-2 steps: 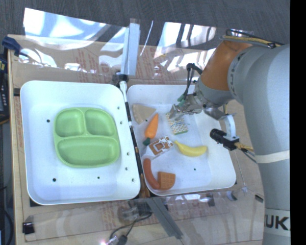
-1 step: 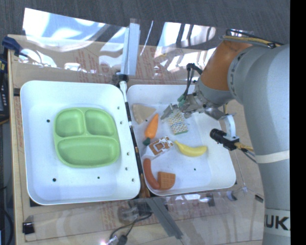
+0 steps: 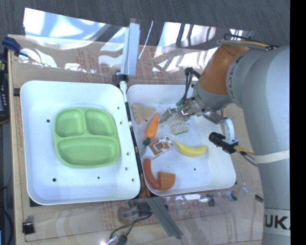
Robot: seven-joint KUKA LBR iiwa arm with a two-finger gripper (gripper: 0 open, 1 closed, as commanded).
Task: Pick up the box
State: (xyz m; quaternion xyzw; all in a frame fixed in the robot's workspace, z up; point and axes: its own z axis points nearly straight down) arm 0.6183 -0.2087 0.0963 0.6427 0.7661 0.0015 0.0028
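End effector (image 3: 174,114) seen low in right bin (image 3: 219,175); finger spread cannot be told. Box (image 3: 160,145) lies below-left of it, apart, flat, between carrot (image 3: 152,126) and banana (image 3: 190,149).

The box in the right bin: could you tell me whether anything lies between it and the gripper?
Nothing visible does. The gripper hangs just above the box, with the carrot to its left and the banana below.

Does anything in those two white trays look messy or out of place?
Nothing looks spilled or broken. The toy food in the right bin lies scattered at odd angles, and the small box sits askew. The green plate lies flat.
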